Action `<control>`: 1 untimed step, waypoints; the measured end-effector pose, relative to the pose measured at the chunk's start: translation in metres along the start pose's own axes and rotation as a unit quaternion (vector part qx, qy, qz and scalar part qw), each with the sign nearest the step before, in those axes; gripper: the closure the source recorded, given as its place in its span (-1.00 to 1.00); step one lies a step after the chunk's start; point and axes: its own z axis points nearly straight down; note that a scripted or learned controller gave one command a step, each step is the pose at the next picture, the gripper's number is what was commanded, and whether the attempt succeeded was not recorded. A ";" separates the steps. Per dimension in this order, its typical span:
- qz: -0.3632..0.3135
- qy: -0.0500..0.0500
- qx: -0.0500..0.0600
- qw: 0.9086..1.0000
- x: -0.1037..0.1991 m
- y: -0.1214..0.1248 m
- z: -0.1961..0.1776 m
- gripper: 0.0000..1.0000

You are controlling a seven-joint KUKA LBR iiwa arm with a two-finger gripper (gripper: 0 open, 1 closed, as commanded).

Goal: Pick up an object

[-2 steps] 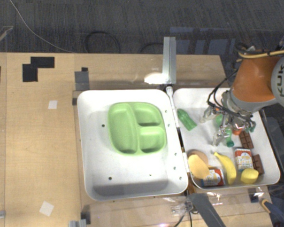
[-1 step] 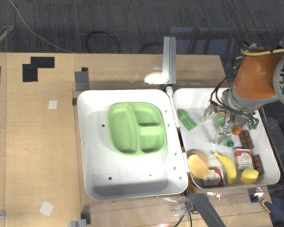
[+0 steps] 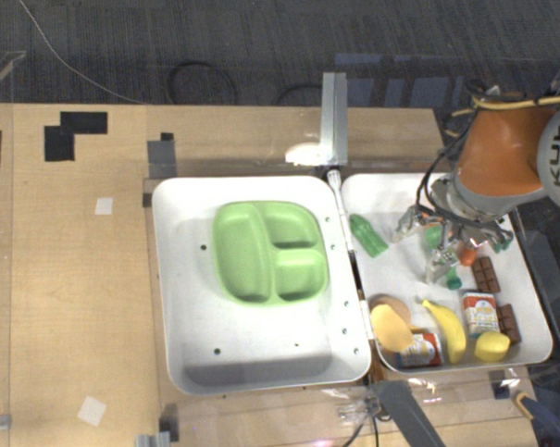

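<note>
- Two white bins: left bin [image 3: 189,361], right bin [image 3: 390,190]
- One green divided tray [image 3: 267,251]
- One green bottle [image 3: 368,234]
- One banana [image 3: 448,326]
- One lemon [image 3: 491,347]
- Two brown chocolate bars: upper bar [image 3: 487,275], lower bar [image 3: 509,323]
- One small red-and-white carton [image 3: 478,310]
- One arm with one gripper [image 3: 452,243]

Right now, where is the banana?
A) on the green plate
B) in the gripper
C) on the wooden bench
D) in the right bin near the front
D: the banana lies in the right bin, near its front edge, between the small can and a yellow-orange round food.
</note>
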 end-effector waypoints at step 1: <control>0.000 -0.006 0.003 1.000 -0.005 -0.001 -0.015 1.00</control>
